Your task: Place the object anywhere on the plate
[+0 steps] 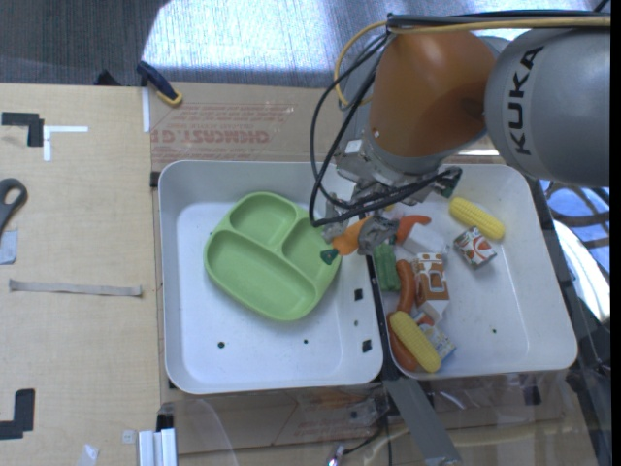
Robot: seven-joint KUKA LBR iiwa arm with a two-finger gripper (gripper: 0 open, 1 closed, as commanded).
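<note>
A light green divided plate (267, 255) lies tilted in the left bin. My gripper (367, 235) hangs over the wall between the two bins, just off the plate's right edge. Between its dark fingers sits a small orange toy carrot (344, 233), whose green top (330, 255) points down at the plate's rim. The carrot looks lifted off the bin floor. The orange wrist and its cables hide the upper part of the gripper.
The right bin (505, 328) holds two toy corn cobs (477, 217) (412, 342), a red chili (414, 222), a green piece (386, 265), and small cartons (475, 249) (432, 282). The left bin's floor (262, 348) lies in front of the plate.
</note>
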